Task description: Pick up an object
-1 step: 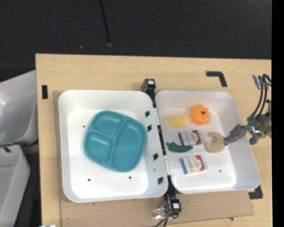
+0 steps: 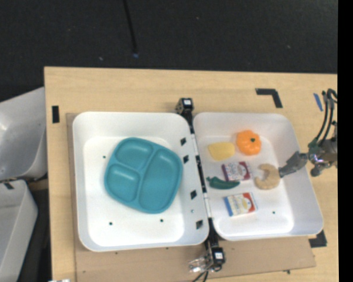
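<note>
Right now I see the teal sectioned plastic plate (image 2: pixel 143 174) in the left white bin (image 2: pixel 88 228). Toys sit in the right white bin (image 2: pixel 303 219). My grey gripper (image 2: pixel 287 165) reaches from mid-right, just beside the tan doughnut-shaped toy (image 2: pixel 268 177); its grip I cannot tell.

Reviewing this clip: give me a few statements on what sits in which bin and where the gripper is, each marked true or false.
1. The teal divided plate lies in the left bin. True.
2. The orange pumpkin-like toy lies in the left bin. False: it is in the right bin.
3. The gripper reaches in over the right bin, beside the tan curved piece. True.
4. The green pepper rests on the plate. False: it lies in the right bin, near the divider.
5. The yellow item lies left of the orange toy. True.
</note>
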`<state>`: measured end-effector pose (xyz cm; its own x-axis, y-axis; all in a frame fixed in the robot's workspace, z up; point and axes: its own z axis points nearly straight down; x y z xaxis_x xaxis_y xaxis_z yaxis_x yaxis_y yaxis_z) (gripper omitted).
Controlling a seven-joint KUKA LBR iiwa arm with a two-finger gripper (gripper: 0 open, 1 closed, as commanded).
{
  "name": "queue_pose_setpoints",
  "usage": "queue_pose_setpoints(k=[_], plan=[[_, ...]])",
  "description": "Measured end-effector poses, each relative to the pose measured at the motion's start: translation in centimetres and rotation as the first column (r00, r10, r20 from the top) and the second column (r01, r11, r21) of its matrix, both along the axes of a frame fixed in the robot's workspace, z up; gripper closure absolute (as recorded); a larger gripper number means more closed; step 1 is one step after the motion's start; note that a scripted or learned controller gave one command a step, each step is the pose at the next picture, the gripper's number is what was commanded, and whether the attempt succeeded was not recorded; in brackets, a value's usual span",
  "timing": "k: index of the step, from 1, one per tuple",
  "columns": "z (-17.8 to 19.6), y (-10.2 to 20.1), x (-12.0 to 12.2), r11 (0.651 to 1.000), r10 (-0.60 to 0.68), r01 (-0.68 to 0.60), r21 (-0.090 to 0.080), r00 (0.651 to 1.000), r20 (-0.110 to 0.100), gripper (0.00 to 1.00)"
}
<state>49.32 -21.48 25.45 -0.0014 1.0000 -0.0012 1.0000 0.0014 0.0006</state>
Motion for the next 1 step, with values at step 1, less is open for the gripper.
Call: queue_pose_setpoints(k=[1], plan=[[-4.25,0.24,-0.10,1.000,-0.002,0.002,0.001,1.000,-0.003,0.00]])
